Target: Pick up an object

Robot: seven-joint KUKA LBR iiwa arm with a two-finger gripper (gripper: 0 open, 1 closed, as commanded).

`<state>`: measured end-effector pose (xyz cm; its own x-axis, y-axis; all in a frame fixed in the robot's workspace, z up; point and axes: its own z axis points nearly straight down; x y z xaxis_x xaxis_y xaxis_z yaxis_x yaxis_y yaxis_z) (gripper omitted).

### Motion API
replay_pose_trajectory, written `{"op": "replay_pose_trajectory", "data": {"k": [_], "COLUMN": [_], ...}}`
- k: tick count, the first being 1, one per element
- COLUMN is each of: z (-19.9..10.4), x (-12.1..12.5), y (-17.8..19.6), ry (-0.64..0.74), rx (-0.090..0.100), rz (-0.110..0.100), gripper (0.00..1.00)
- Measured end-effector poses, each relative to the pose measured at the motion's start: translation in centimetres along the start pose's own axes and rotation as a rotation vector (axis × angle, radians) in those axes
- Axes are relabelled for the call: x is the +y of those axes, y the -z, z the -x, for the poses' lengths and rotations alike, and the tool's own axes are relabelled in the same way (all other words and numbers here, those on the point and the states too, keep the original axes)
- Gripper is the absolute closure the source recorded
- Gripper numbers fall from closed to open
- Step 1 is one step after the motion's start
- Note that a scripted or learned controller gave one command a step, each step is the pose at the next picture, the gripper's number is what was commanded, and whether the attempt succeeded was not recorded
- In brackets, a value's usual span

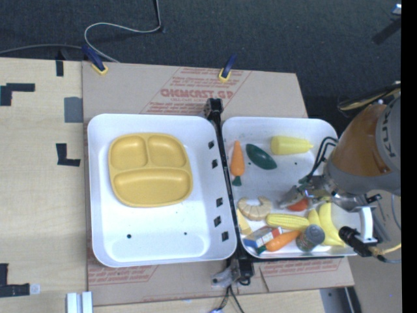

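you've got a cardboard sheet (260,90) under both bins, clipped at its far edge by two yellow-and-blue clamps (227,69), likely so it can't slide. red print on it reads roughly "chemcast gp"; i wouldn't vouch for every letter.

the left bin (104,240) holds just a yellow divided plate (150,169), lying flat toward its far side. looks like the drop-off side, kept bare so a placed item is easy to spot.

the right bin (280,124) carries the pick stock: toy food crowded into its near right corner. the arm (365,152) comes in from the right over that pile; you can see part of the grey lettering on its housing, unreadable as a word.

by size: a corn cob (290,145) alone at the far side, a second corn cob (287,221) in the pile, an orange carrot (237,160) along the divider, a dark green piece (260,156) beside it, a pale shrimp-like piece (255,208).

the gripper (301,194) sits low in the bin at a small red-orange piece (299,205). can't tell whether the jaws are released or clenched, and nothing is clearly between them. no pick confirmed yet.
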<state>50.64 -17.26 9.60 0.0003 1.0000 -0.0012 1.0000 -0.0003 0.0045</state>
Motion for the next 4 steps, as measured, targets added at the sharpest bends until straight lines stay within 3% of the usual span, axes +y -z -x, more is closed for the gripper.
{"op": "replay_pose_trajectory", "data": {"k": [1,2,3,4], "z": [-3.3,-13.3,-13.3,-20.4], "x": [-2.2,-2.2,-2.1,-2.2], "y": [9.9,13.6,14.6,15.7], "ry": [0.002,0.003,0.004,0.003], "rx": [0.002,0.002,0.002,0.002], "rz": [-0.005,-0.005,-0.006,-0.006], "gripper": [1.00,1.00,1.00,1.00]}}
